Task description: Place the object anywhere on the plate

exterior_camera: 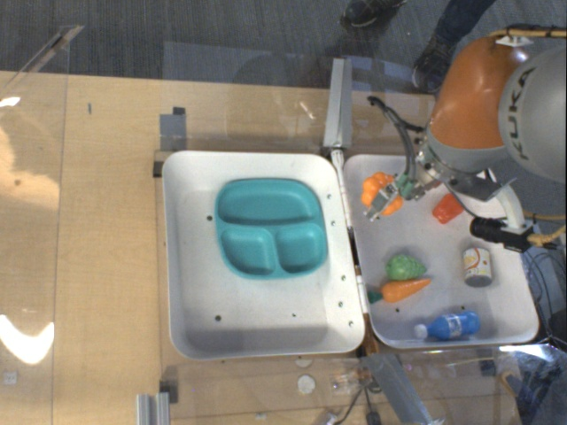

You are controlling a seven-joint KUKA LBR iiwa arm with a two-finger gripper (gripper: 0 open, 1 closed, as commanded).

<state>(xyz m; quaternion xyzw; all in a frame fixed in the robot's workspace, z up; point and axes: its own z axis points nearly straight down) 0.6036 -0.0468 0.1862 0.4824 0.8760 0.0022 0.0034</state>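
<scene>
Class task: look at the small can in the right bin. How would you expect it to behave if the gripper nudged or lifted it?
The small can looks rigid, so it would probably keep its shape in a grip. It seems to stand upright, so a high nudge might tip it; once on its curved side it could roll. Its smooth wall may be somewhat slippery.

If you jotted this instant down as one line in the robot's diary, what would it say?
stage: picking | gripper: over right bin, at orange toy | plate: teal, in left bin, nothing on it | toy on plate: not yet
</scene>
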